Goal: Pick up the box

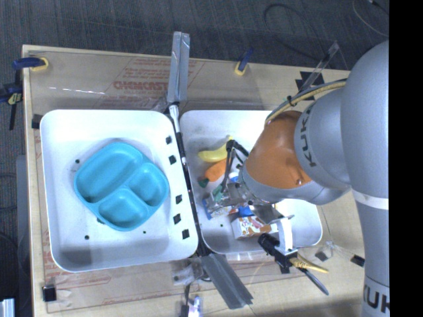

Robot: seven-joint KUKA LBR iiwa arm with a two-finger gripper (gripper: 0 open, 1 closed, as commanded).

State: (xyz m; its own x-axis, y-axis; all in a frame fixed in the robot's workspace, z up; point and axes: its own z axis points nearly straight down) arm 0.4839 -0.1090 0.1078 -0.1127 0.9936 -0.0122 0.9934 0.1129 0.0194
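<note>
On the grey robot arm (pixel 330 144) we read part of the maker's name, "KU", in dark letters running down its casing beside the orange band; a further "KU" shows on the lower grey section (pixel 377 296) at the bottom right corner. On the pale wooden worktop (pixel 132 81) behind the two white bins we see red printed lettering under a clear sheet, a block of several lines, but it is too faint and too slanted for us to make out any word. The small colourful printed box (pixel 250 226) in the right-hand white bin (pixel 310 226) carries red and blue graphics, though we can read no text on it.
</note>
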